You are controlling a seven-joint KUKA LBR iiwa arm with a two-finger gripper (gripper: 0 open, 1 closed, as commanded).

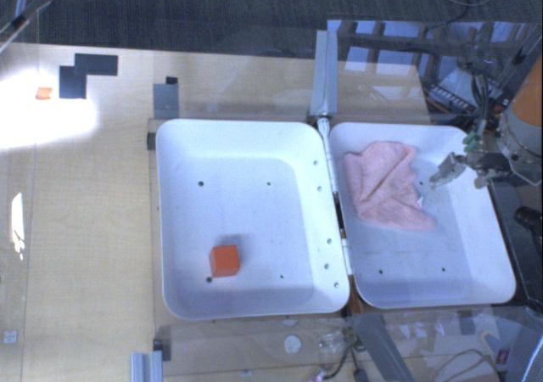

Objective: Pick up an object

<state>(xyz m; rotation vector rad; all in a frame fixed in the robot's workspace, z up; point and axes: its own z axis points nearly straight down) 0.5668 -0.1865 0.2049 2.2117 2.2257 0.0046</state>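
Item: table [85, 227], pale wood, carrying two shallow white bins side by side.

Item: left bin [182, 202]. Contents: one small orange block [225, 261], lying toward the near left of the floor, well apart from everything else.

Item: right bin [475, 287]. Contents: one pink cloth [386, 185], rumpled, spread over the far left part of the floor, its edge close to the wall shared with the other bin.

Item: arm, reaching in from the right, with the pincer [441, 172] poised above the right bin just beside the cloth's right edge. Nothing is visible between its fingers; whether they are spread or closed I cannot tell from where I stand.

Step in hand, as I judge it: the approach to the cloth, with no lift yet made.

Next move, by my reckoning: shift slightly left over a raised fold, descend until the fingers straddle the fabric, then close. Flat cloth gives little to pinch; a fold is the better target.
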